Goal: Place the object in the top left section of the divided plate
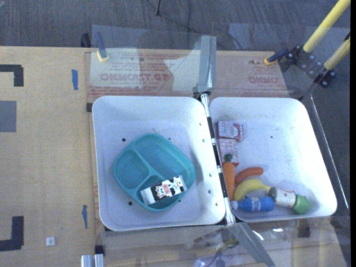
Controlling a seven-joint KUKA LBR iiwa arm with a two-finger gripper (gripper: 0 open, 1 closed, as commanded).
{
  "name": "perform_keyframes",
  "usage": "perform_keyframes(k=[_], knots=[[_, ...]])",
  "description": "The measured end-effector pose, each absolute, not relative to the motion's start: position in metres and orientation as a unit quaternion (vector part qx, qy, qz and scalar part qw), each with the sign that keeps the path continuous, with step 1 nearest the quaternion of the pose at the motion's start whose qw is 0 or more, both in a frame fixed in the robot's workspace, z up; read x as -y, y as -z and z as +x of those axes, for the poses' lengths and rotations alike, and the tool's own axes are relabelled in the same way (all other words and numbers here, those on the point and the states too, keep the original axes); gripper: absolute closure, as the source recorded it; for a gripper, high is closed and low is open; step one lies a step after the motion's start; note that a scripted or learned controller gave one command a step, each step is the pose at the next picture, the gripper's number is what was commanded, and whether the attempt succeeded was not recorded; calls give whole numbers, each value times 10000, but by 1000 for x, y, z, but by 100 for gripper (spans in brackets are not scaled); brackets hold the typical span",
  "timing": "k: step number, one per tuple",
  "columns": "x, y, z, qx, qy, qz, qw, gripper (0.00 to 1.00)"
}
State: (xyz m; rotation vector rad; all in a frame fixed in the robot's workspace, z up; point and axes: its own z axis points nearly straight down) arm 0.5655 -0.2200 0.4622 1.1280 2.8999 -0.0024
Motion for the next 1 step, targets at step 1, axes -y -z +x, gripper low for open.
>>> perform_keyframes(k=[1], knots=[[219, -475, 567, -9324, 12, 3608, 202, 100]])
